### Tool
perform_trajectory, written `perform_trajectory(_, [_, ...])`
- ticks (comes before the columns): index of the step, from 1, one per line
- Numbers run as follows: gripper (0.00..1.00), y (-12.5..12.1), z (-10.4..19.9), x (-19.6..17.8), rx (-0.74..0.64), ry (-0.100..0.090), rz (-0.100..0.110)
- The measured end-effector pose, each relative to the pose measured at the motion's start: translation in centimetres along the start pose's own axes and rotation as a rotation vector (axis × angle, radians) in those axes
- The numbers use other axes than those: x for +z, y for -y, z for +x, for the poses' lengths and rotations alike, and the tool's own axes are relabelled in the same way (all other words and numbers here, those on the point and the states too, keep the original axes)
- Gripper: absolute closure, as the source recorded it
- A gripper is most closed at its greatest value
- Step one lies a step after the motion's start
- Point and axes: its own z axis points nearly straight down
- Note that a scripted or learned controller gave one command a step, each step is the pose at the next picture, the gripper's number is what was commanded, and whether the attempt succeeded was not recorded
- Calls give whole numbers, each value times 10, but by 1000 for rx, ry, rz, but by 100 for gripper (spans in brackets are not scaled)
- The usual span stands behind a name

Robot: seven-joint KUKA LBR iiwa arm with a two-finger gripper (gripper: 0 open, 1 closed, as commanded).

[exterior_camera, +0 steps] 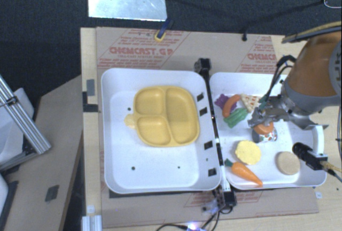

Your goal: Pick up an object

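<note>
Arm down in right bin over toy food; gripper [263, 127] sits on a small orange-and-grey object [264, 132]

Left bin [115, 117] holds a yellow divided plate [163, 116], roughly centred; right bin [315, 179] holds the toy food; gripper comes in from the right, its metal parts over the small orange-and-grey object near the bin's middle, touching or just above it, cannot tell which; cannot tell if the claw is spread or pinched, so no grasp confirmed; just left of gripper lie a green piece [235, 118], an orange curved piece [231, 104] and a purple piece [220, 100], bunched together at the far left of the bin; pale wedge [249, 100] just beside them; yellow round piece [248, 152] nearer than the gripper; carrot [245, 171] at the near left corner; tan disc [288, 163] at the near right
</note>
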Motion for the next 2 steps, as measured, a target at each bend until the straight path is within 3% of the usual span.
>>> perform_trajectory(1, [100, -2, 0, -36, 0, 0, -1])
perform_trajectory(2, [100, 29, 25, -36, -1, -1, 5])
